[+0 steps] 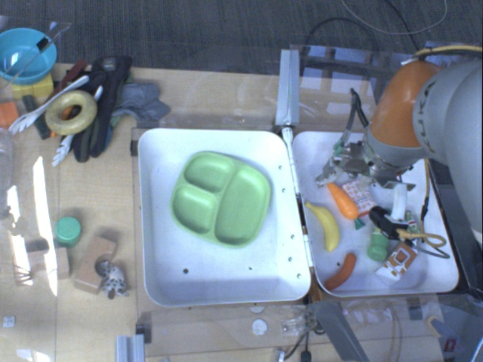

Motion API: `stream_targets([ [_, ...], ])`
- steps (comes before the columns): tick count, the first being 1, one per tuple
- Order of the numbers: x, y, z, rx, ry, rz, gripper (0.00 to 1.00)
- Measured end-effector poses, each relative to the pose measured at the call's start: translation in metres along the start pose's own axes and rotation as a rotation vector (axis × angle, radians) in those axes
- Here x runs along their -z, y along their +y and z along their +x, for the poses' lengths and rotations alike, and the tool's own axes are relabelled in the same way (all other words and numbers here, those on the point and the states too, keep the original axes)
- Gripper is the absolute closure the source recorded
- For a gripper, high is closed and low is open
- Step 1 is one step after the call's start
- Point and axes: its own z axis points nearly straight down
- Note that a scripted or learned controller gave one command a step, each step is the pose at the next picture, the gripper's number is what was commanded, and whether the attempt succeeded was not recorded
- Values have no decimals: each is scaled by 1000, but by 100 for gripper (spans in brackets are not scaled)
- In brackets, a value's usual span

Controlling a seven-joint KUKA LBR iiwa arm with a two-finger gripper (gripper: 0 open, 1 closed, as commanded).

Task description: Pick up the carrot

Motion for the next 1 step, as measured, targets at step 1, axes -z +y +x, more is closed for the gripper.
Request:
stream_targets([
  [1,-17,-2,-26,-45,2,-5,0],
])
